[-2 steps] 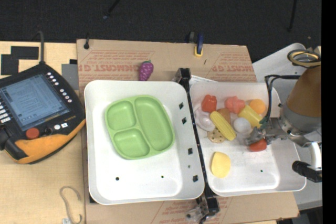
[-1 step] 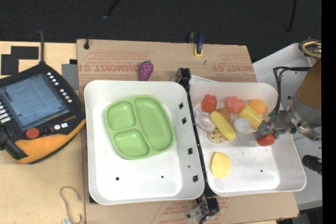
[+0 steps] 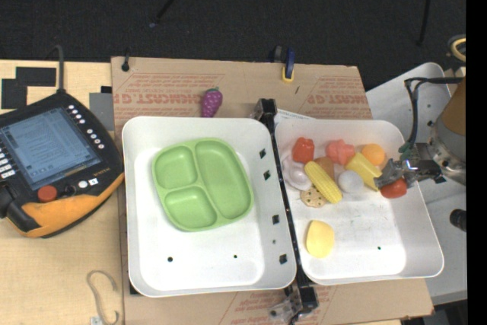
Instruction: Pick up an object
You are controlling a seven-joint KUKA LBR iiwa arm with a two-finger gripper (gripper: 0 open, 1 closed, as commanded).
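Toys lie bunched in the upper half of the right bin (image 3: 426, 255), and the one that matters most is the small red piece (image 3: 394, 189) at that bin's right side. It sits right at the tip of the claw (image 3: 397, 173), which reaches in over the bin's right wall. We judge the two to be touching, with the red piece just under and slightly ahead of the tip, but we cannot tell whether the claw is spread, closed, or clamped on it, because the metal parts blur together there.

From here, the plain risk we see is a slip. If the hold is only on the edge of the red piece, lifting may let it roll out and drop back into the bin. A second risk is the crowding: the yellow stick (image 3: 365, 170) and the orange ball (image 3: 373, 154) lie just beside the red piece, and a white ball (image 3: 349, 181) is near as well, so a closing claw could nudge them or catch two at once.

Further left are a corn cob (image 3: 323, 181), a red block (image 3: 303, 149), a pink piece (image 3: 340, 151) and a cookie (image 3: 311, 198). A lemon (image 3: 320, 238) lies alone, lower down. The left bin (image 3: 144, 255) holds a green divided plate (image 3: 202, 184).
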